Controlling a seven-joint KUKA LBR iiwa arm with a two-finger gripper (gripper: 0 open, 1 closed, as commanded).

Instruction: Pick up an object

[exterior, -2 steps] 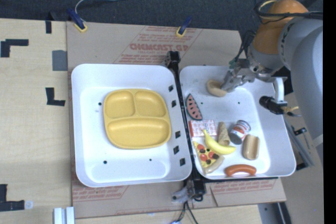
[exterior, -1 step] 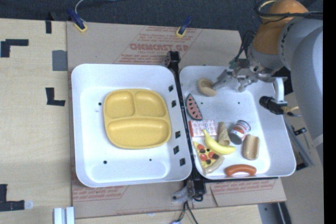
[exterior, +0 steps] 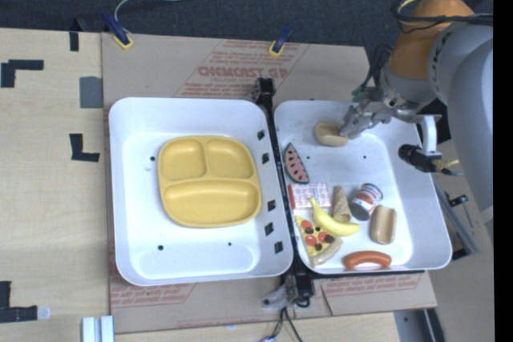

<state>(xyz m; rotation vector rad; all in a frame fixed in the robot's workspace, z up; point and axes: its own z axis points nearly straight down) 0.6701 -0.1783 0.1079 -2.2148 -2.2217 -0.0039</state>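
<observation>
Arm (exterior: 449, 52) is reaching in from the right, grey body with the orange band above the wrist, over the back of the right bin (exterior: 417, 172). Gripper (exterior: 349, 130) is sitting low at the bin's rear, its tip touching or just over a tan bread-like piece (exterior: 329, 134) lying on the bin floor. Whether the piece is being pinched, I cannot tell from here; the jaw position is too small and dark to read.

Rest of the right bin is lying nearer the front: watermelon slice (exterior: 294, 164) by the dividing wall, a red-and-white packet (exterior: 309, 195) below it, a banana (exterior: 333, 222), a pizza slice (exterior: 317, 239), a cone-shaped piece (exterior: 341, 204), a small can (exterior: 367, 200) on its side, a hot dog bun (exterior: 383, 223) and a sausage (exterior: 367, 259) at the front edge.

Left bin (exterior: 128, 196) is holding a yellow divided plate (exterior: 210, 180), flat, roughly centred.
</observation>
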